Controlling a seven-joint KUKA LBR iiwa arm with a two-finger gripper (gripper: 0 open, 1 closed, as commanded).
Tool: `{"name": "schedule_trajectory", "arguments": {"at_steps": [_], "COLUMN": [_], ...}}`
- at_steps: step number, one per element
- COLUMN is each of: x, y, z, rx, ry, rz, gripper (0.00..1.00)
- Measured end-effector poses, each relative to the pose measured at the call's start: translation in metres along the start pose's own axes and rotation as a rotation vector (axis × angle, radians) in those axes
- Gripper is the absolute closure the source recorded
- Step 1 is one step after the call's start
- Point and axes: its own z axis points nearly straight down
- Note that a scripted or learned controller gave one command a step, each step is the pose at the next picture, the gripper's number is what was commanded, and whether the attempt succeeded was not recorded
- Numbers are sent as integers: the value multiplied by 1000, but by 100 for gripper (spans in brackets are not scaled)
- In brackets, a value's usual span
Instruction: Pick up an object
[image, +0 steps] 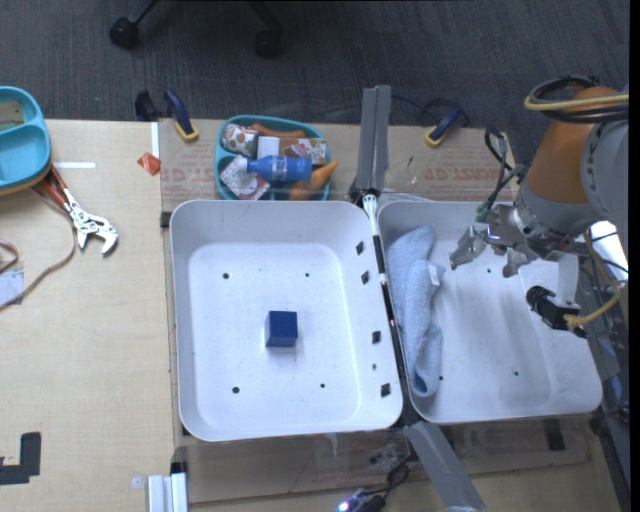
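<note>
The gripper (487, 254) hangs over the right bin (520, 385), fingers spread wide and holding nothing. Just left of it lies a crumpled grey cloth (412, 300) against the divider. The blue block (282, 328) sits well beyond, in the left bin (200, 400).

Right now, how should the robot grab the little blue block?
From straight above, pinching two opposite flat sides of the blue block. It sits alone on the left bin's floor, with open space all around. The tool is over the right bin.
</note>
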Motion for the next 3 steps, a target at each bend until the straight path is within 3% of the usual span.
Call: {"name": "schedule_trajectory", "arguments": {"at_steps": [1,2,3], "x": [-32,-66,-67], "y": [45,-10,-10], "z": [-23,-31,-39], "rx": [0,1,2], "ry": [0,1,-1], "rz": [-16,-44,-46], "gripper": [0,0,100]}}
